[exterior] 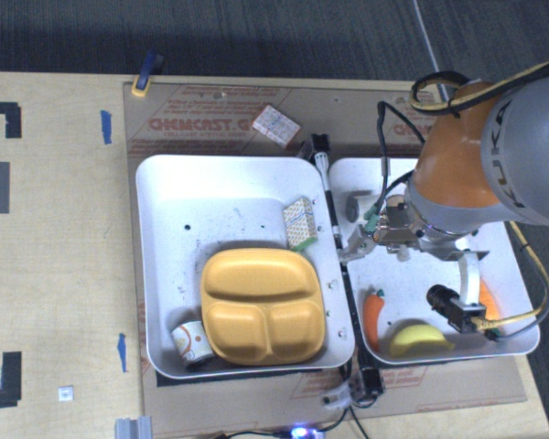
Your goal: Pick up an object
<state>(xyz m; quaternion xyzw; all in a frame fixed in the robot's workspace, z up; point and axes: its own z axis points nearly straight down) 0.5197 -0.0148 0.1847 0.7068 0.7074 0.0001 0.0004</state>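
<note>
Currently hand (361,239) hangs over right bin (407,286), left side; grip state can't tell, nothing visibly held. Carrot (373,316) and yellow fruit (419,339) lie at bin's front.

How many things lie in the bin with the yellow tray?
3: the yellow tray in the middle, a small white cup beside its near left corner, a patterned packet at the far right of the bin. The tray could hide more.

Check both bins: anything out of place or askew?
A small packet lies tilted on the board behind the left bin, outside both bins. Inside that bin, a cup seems tipped on its side in the front corner, against the yellow tray.
</note>
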